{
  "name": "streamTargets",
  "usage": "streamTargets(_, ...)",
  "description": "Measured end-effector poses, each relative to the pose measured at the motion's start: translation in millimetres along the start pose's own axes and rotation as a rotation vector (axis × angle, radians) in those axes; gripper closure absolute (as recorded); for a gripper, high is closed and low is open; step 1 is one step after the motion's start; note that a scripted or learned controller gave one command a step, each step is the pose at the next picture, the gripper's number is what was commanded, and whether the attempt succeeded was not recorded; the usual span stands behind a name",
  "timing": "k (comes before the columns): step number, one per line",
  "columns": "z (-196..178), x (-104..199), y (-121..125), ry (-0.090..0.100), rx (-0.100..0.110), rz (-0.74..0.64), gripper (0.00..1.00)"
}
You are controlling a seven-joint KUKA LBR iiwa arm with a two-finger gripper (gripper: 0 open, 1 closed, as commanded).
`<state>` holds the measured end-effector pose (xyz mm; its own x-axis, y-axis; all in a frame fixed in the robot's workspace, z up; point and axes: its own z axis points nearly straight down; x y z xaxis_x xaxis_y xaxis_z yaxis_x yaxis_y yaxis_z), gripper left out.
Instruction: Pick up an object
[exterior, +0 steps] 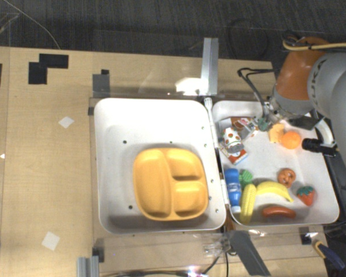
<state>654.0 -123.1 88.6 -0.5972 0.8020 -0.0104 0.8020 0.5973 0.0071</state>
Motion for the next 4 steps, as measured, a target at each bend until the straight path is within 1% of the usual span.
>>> streamTargets(1,-14.6,-2.6,0.5,-0.006,-0.001,-0.006,1.0)
streamTargets(2,-15.6,26.0,0.5,0.01,0.011,0.359,1.0)
streamTargets(3,-99.1,61.4,67.4,0.006,0.003,0.545,1.0)
streamTargets(4,-162.5,81.2,83.9,0.004,-0.002,0.508,1.0)
